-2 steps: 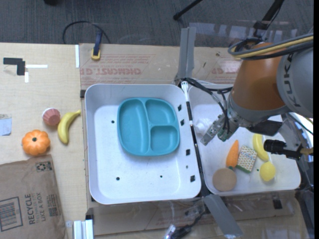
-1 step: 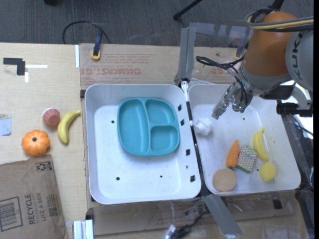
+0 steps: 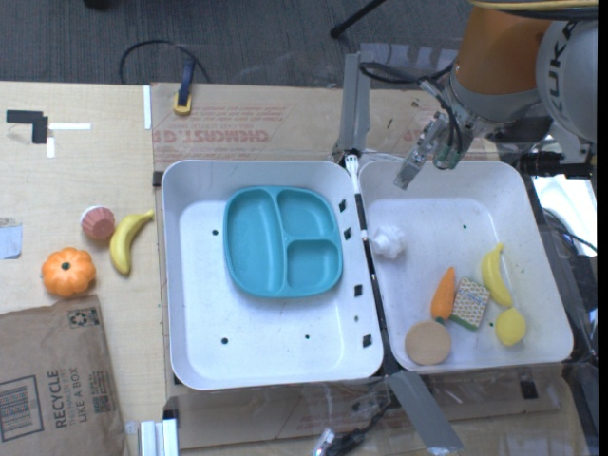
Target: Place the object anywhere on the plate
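In left bin: teal divided plate. Right bin: carrot, banana, lemon. End effector above far edge, empty; finger spread indiscernible.

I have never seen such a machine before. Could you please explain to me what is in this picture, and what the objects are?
This is one picture, from a camera fixed above a bench and looking down at a slant. The grey and orange thing at the upper right is a robot arm. Its hand hangs above the back of the right bin, and I see nothing held in it. The left bin holds a blue plate with three compartments. The right bin holds toy food: a carrot, a banana, a lemon, a sponge-like block, a round tan disc and a small white object. The job is to put one object on the plate.
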Robot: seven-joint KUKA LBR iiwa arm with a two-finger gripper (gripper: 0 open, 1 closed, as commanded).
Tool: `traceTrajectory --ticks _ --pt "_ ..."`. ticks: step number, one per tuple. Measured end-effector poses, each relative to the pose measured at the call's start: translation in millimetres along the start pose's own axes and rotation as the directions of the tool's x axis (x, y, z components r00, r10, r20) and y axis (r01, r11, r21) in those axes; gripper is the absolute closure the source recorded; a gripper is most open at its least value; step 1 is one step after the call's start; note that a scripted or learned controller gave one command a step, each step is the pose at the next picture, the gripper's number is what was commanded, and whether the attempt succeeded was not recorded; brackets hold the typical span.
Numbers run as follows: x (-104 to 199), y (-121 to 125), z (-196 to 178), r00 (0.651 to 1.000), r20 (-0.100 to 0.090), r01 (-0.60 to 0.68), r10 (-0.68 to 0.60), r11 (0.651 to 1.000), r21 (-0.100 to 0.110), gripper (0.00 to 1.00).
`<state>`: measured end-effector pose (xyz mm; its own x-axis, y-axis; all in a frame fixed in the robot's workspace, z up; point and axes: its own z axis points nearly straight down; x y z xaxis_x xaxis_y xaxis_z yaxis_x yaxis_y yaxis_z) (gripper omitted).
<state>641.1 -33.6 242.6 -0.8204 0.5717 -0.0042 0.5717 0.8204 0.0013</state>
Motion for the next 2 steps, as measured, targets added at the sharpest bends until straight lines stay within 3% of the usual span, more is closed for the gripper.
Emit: traceTrajectory --ticks 1,2 --pt "14.3 33.1 33.8 1.000 -0.003 0.008 -0.008 1.000 0.002 1.00" --pt "28.2 59.5 50.9 0.991 -0.003 0.136 -0.136 0.991 0.001 1.00"
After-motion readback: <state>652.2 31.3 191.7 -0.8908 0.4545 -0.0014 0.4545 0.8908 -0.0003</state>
